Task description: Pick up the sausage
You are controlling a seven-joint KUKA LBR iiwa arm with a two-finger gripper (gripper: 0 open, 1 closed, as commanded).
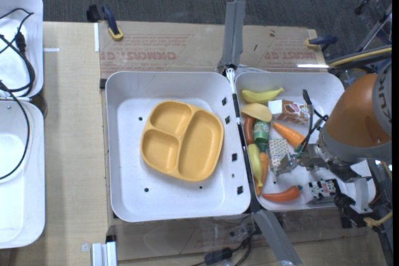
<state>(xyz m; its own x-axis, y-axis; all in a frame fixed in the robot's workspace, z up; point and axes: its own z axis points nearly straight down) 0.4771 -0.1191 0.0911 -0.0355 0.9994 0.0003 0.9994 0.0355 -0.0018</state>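
Here the gripper (288, 163) hangs low in the right bin (333, 81), just above the sausage (282, 195). I cannot tell how it stands.

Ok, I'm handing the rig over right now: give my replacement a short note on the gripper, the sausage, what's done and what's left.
Gripper: down inside the right bin, among the toy food; whether its fingers are open or shut cannot be told, and nothing is seen between them.
Sausage: lying at the near edge of the right bin, nearer the camera than the gripper, not lifted.
Left bin: holds the yellow divided plate.
Done: arm has reached the right bin.
Left: get onto the sausage, grip it, lift it.
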